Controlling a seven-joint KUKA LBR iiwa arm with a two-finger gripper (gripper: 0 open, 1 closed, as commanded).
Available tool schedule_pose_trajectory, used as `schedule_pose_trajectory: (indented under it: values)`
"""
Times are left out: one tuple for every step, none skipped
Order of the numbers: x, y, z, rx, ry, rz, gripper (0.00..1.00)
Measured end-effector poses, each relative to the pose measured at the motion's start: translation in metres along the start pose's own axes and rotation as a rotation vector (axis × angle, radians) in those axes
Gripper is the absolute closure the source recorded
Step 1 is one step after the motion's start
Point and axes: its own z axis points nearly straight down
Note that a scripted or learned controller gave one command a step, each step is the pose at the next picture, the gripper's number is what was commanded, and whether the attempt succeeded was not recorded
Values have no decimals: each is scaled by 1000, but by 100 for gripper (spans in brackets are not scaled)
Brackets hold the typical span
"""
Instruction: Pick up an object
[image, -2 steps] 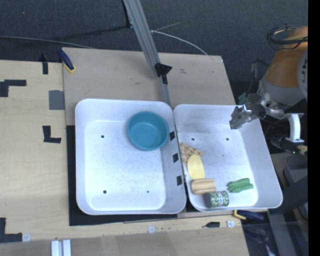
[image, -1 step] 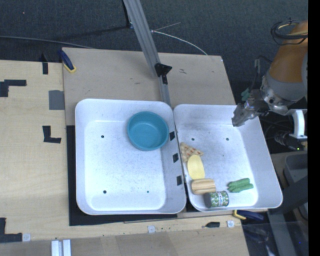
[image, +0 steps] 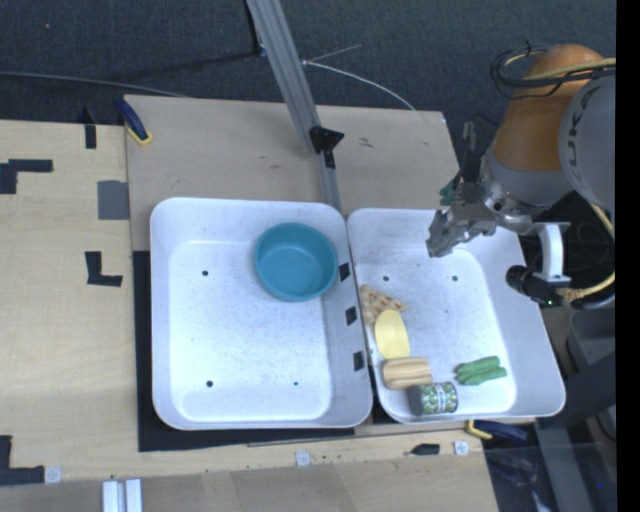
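Lying in the right bin, five objects cluster toward its near left corner: one waffle-textured piece, one yellow piece just below it, one tan block touching the yellow piece's near end, one small can on its side beside the block, and one green pod-like item a little apart to the right. None is lifted. Gripper hangs over the far part of the same bin, well apart from the cluster; nothing sits between its fingers, and whether they are spread cannot be told. Left bin: one blue bowl, upright, near the far right corner. Two white bins side by side on the worktop.
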Motion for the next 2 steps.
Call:
schedule_pose_trajectory:
  values:
    - [52, -4, -3, -1, 0, 0, 100]
    - [114, 1, 6, 1, 1, -2, 100]
